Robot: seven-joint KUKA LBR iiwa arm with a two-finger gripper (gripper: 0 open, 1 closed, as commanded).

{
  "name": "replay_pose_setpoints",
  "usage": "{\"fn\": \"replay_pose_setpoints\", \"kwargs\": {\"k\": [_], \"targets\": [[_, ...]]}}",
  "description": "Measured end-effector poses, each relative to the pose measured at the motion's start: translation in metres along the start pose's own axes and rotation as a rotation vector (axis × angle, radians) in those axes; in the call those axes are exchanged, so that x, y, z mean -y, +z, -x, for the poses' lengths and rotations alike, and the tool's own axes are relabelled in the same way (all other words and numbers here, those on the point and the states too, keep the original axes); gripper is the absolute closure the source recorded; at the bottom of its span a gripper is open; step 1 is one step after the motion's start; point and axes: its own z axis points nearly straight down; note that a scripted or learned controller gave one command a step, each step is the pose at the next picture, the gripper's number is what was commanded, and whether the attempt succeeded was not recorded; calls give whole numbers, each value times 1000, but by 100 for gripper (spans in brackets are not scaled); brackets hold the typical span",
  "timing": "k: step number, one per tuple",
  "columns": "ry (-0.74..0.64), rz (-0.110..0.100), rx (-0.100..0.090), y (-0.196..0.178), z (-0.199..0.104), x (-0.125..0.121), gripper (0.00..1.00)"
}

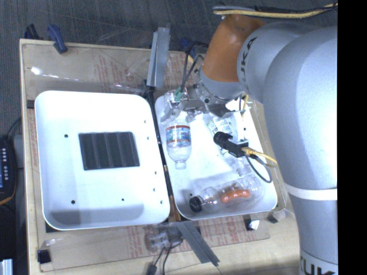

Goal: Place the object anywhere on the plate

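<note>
Overhead, the hand (192,105) hung at the right bin's (264,202) far end, grip impossible to tell; a water bottle (178,142) lay just below it, the dark plate (109,150) in the left bin (57,205)

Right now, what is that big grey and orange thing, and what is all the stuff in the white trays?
That is a robot arm. It reaches in from the right, and one camera looks down on it from above. At its end is a gripper, a hand with two fingers. The gripper is down over a small water bottle in the right bin. I cannot tell if it holds it. Nearer the front lies a clear bottle with a black cap and something orange inside. The left bin has a dark ridged plate.
</note>
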Motion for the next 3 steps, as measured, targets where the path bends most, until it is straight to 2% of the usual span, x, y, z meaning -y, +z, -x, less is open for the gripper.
{"fn": "replay_pose_setpoints", "kwargs": {"k": [1, 2, 3], "targets": [[-3, 1, 1, -14, -110, -23, 100], [-66, -1, 1, -16, -173, 3, 100], [-195, 2, 2, -71, -243, -9, 100]]}}
